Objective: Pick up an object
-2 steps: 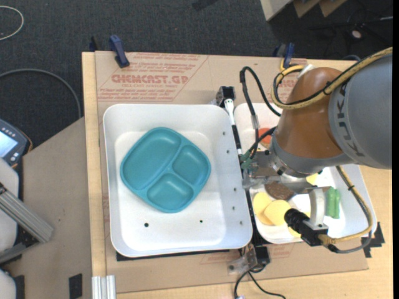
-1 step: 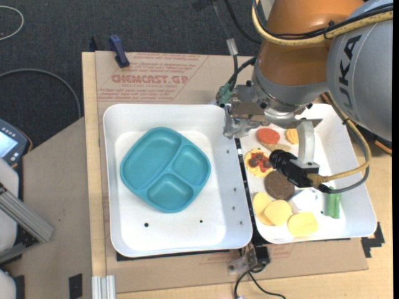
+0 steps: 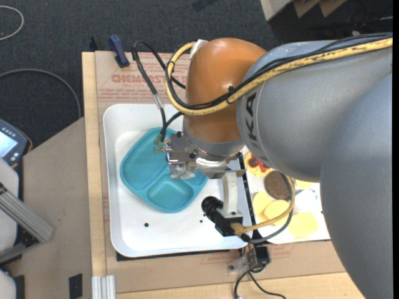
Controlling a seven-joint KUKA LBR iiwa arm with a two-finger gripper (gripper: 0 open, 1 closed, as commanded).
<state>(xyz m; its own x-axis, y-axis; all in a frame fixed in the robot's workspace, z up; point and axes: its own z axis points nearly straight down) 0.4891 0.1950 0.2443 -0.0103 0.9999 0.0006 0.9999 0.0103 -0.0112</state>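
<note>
Two-finger gripper [image 3: 181, 167], grey arm: over teal divided plastic tray [image 3: 153, 173] in left shallow white bin [image 3: 124, 229]. Finger state: cannot tell. Right bin: yellow and brown items [image 3: 280, 207].

The bulky grey arm with its orange band [image 3: 218, 92] hides much of the right white bin [image 3: 312, 232], partly covering the yellow and brown pieces [image 3: 277, 195] inside.
</note>
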